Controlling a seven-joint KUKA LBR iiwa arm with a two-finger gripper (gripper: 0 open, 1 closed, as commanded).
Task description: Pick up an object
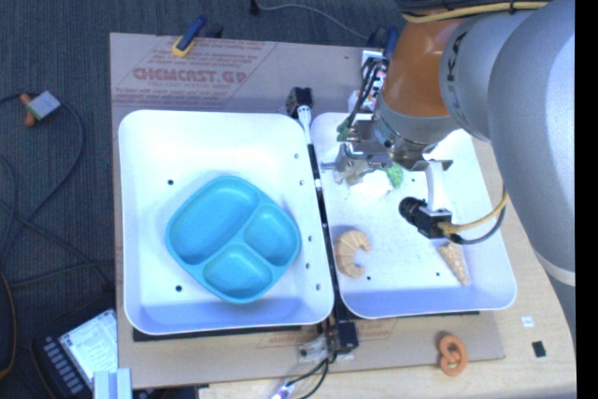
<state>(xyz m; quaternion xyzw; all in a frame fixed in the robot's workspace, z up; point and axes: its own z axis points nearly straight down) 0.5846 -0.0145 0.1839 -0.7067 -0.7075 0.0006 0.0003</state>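
Hand [372, 165] low in right bin [486, 290], by green piece [395, 174] — likely reaching for grasp; grip state unreadable.

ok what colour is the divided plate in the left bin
Light blue, the divided plate shows plainly in the camera view, lying in the left bin.
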